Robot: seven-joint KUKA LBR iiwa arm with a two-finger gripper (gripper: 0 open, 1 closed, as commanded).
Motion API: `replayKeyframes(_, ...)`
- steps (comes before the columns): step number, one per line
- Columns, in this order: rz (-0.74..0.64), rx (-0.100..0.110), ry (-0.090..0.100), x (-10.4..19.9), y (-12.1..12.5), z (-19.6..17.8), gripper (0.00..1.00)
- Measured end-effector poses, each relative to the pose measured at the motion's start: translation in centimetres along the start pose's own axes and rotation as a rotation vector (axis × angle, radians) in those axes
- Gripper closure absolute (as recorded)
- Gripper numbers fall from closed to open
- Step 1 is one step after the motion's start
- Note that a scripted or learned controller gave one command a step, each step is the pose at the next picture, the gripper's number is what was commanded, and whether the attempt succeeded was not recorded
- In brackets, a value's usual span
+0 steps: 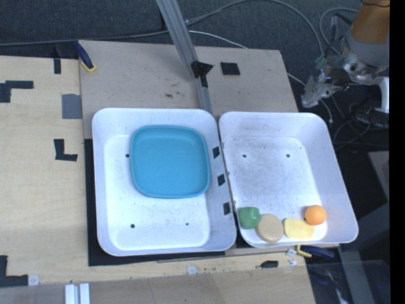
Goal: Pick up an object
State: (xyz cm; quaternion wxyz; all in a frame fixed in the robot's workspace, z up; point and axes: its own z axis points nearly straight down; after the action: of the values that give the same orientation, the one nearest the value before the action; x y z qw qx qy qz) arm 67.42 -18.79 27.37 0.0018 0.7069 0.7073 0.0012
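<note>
We see the end effector [314, 92] parked off the table, above the right bin's [278, 132] far right corner; can't tell its state. Nothing is visibly held.

Candidates sit well away from it, along the right bin's near wall, 4 in a row: green piece [249, 216], tan piece [270, 227], yellow piece [298, 228], orange ball [314, 215]. Green, tan and yellow touch or nearly touch.

Our read: all small and light, probably smooth plastic. The ball looks likely to roll and slip; grip across its widest part. It's the easiest pick, but the wall crowds it.

Left bin [107, 182], farther from the end effector, holds 1 blue plate [169, 161], flat and hard to pinch.
</note>
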Motion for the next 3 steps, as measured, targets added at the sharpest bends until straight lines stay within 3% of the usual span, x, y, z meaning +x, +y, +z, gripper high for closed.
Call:
replayKeyframes(2, -0.004, 0.004, 0.002, 10.0, -2.0, -0.3, 1.00)
replayKeyframes(3, -0.004, 0.006, 0.002, 15.2, -2.7, 1.7, 1.00)
